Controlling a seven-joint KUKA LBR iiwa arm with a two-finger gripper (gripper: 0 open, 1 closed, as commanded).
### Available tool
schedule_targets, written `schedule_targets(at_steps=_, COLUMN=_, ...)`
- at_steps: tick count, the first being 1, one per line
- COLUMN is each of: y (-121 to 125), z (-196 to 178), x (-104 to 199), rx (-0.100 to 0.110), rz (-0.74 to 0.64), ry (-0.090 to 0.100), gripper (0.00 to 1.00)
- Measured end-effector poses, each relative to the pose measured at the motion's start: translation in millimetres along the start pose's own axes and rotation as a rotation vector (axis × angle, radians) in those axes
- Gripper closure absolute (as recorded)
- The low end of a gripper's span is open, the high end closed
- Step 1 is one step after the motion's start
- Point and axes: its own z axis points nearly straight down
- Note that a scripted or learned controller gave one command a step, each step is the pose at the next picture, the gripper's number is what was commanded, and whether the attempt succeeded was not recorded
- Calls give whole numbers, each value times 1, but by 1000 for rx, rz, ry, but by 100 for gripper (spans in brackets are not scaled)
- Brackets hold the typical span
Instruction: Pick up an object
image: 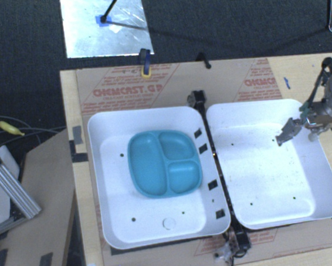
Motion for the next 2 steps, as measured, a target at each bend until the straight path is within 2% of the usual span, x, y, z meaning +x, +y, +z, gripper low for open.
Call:
schedule_targets(at_steps=1, y=-41, z=-106, x=65, rx=-11, rz=-9, ry=1, gripper=0)
schedule_targets(at_steps=2, y=-42, z=13, x=61, rx=10, rz=2, ry=2, gripper=0)
